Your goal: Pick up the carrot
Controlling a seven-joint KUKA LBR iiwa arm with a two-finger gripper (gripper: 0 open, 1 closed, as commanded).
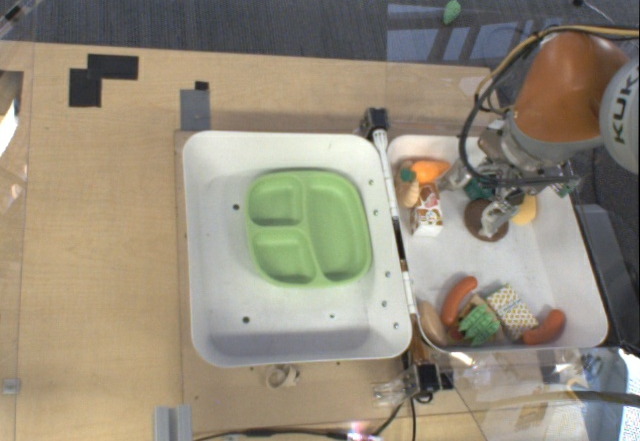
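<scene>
The carrot [430,170] looks light, stiff and smooth, best gripped mid-body; the end effector's [495,214] state I cannot tell

- The carrot [430,170] is orange
- The divided tray [305,228] is light green, and it lies in a white bin [215,329]
- The arm [565,89] has an orange band above a grey wrist
- Two sausages [458,296] are red
- A small block [510,306] has a chequered pattern, maybe white and yellow
</scene>
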